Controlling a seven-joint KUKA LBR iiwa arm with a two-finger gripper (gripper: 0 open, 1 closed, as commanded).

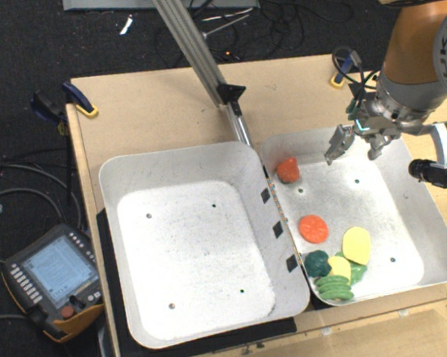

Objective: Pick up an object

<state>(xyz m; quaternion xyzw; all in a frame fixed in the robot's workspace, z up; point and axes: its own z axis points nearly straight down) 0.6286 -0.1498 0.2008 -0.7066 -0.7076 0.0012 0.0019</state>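
One fixed camera above the bench [163, 99], looking down at a slant, both bins [125, 179] in frame

I count two white bins [116, 180], two orange pieces [288, 170], two yellow ones [357, 245], two green ones [317, 264]

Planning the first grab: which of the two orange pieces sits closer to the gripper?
The upper orange piece, near the bin divider; the flat orange disc lies lower, farther from the gripper.

Even, bright overhead light; the white bins [191, 244] nearly wash out, with faint speckle. Shadows are soft and short. The floor [2, 72] stays dark. Slightly soft focus throughout.
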